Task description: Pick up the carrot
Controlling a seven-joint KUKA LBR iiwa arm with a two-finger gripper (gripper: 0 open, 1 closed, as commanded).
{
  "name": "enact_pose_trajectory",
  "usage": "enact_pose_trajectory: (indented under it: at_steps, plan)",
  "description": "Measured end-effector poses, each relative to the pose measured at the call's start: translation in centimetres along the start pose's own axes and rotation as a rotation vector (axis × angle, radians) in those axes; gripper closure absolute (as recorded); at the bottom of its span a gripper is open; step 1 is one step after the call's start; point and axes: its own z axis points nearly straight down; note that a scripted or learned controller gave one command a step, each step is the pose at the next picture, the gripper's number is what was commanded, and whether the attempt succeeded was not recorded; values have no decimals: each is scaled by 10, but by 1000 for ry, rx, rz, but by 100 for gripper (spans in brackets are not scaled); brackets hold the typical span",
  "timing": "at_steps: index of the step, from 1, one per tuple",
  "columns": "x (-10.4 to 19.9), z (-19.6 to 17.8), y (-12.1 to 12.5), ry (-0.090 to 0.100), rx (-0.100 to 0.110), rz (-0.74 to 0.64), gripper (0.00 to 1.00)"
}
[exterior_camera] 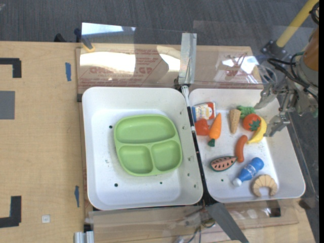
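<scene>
One smooth tapered orange carrot [215, 127] with green tip.

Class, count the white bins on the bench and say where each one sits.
2. The left bin holds a green divided plate. The right bin sits beside it, holding the carrot and other toy foods. Nothing suggests a hidden third.

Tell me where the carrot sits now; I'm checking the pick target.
The carrot lies in the right bin, near its left wall, just right of a red tomato-like piece and below the small carton.
</scene>
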Motion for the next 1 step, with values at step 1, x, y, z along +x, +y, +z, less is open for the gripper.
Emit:
enact_pose_trajectory:
  at_steps: [1]
  plan:
    - [-55,119,43,11,-2,358,0]
